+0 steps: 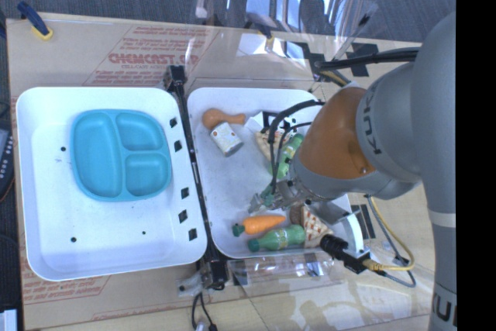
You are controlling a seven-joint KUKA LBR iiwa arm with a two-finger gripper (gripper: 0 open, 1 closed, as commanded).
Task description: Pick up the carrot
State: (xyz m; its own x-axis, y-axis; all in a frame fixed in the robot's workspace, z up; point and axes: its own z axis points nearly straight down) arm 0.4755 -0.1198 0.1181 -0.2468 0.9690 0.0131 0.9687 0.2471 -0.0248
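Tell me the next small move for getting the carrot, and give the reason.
Probably lower the gripper a little toward the front of the right bin and onto the carrot. The gripper sits just above and behind the carrot, which lies loose on the bin floor, right beside a green bottle, so the approach should stay on the carrot's side away from the bottle.

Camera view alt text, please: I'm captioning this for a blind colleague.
A grey and orange robot arm reaches into the right white bin, its gripper just above an orange carrot lying beside a green bottle. The left bin holds a blue divided tray.
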